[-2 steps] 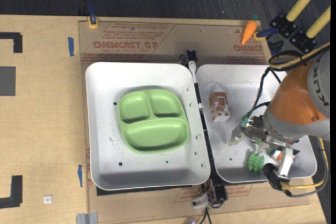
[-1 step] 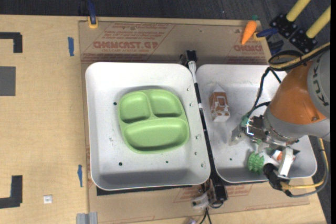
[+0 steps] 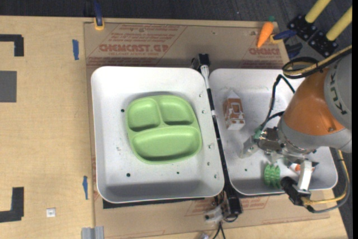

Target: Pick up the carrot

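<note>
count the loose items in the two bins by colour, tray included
green: 2, the divided tray in the left bin and a ridged toy in the right bin
brown and white: 1, a small carton
total: 3

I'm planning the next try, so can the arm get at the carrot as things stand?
Probably, but not simply. Nothing covers the carrot, yet it lies outside both bins, on the board beyond the far rim of the right bin, beside a blue clamp. The gripper hangs over that bin.
</note>
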`<action>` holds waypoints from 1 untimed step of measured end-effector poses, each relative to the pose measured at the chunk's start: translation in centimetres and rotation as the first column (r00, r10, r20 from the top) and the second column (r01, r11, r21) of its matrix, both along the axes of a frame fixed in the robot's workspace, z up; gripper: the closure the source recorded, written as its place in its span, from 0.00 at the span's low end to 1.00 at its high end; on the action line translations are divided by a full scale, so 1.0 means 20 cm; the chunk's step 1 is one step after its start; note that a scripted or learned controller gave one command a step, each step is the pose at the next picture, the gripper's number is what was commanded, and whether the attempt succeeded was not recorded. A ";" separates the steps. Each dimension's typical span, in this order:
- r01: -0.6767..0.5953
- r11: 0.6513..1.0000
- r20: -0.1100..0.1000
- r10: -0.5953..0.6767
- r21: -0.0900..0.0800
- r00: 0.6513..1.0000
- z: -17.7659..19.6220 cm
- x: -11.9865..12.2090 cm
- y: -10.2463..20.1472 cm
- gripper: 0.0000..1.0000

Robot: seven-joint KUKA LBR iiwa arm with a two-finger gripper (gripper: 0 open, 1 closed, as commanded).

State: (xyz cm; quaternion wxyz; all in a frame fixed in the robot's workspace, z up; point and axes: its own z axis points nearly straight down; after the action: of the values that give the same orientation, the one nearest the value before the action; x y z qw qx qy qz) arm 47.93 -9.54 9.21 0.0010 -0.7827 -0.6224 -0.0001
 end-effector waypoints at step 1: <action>-0.252 0.968 0.017 0.252 -0.006 0.968 -0.01 0.03 -0.04 0.00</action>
State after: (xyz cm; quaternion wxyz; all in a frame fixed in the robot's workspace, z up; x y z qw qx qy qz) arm 48.50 -10.43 9.06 -0.0062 -0.6973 -0.7167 -0.0056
